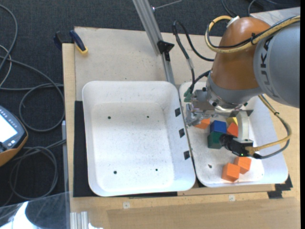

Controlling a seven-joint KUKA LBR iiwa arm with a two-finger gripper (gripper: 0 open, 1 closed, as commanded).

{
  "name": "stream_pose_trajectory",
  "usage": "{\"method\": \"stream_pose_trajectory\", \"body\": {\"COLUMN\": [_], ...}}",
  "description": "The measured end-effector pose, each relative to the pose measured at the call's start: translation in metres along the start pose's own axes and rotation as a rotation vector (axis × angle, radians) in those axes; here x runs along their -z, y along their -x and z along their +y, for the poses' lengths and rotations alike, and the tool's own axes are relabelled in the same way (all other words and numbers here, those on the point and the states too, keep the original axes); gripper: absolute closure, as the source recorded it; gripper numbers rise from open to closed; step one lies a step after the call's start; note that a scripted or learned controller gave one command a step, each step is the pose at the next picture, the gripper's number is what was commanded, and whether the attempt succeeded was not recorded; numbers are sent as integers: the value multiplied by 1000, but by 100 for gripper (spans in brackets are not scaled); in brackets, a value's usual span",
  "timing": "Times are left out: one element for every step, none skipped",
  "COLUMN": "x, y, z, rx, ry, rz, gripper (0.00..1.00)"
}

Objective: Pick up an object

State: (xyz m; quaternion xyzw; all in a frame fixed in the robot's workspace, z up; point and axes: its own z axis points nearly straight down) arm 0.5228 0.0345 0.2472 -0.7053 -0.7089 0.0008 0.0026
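Orange-banded grey arm [257, 46] reaches in from the right and sits low over the right bin [267, 173], wrist covering most of that bin's far half. Jaws [195, 114] are down near the bin's left wall, close to the divide between the two bins; cannot tell whether they are open or closed, the metal parts blur together and the wrist hides them. Nothing visibly held between them.

Candidate objects all lie in the right bin. Small orange piece [203, 124] sits just beside the jaws, touching or nearly touching, can't say which. Blue block [218, 127] is right next to it, toward the bin's middle. Dark green block [215, 140] is just in front of the blue one, touching it. Another orange block [232, 128] is partly hidden on the blue block's right side. Two more orange blocks rest near the bin's front edge: one [231, 171] closer to the front rim, the other [244, 163] just behind it and to the right, the two touching.

Left bin [95, 99] is white with dark speckles and a few small black dots on its floor. Both bins sit side by side on a pale wooden worktop [119, 56]. Blue-and-yellow clamp [78, 41] grips the worktop's far left corner. Slanted metal pole [150, 23] crosses the far edge. Black and yellow cables [267, 144] loop off the arm over the right bin.
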Motion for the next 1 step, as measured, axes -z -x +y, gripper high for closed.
{"method": "stream_pose_trajectory", "body": {"x": [-14], "y": [-47], "z": [-22], "rx": [1], "ry": [0], "rz": [0], "gripper": [100]}}
